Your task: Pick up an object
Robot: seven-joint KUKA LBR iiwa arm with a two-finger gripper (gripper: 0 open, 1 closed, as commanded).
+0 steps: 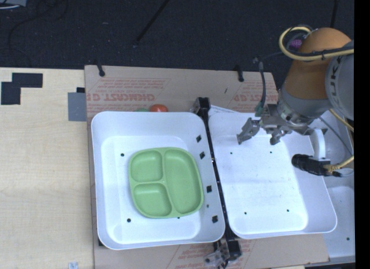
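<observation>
Camera view shows my gripper [261, 134] with its fingers spread and nothing between them, hovering over the far part of the right bin [324, 218]. The green divided plate [166, 182] lies flat in the left bin [110, 227], well to the gripper's left and nearer the camera (long axis roughly left-right). I must cross the black divider [209, 158]; the plate's low rim leaves little purchase.

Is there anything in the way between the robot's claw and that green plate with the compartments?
Yes: the raised white rims where the two bins meet. The two-finger gripper hangs over the right white bin; the green three-compartment plastic plate lies in the left one. Nothing else visibly intervenes.
</observation>
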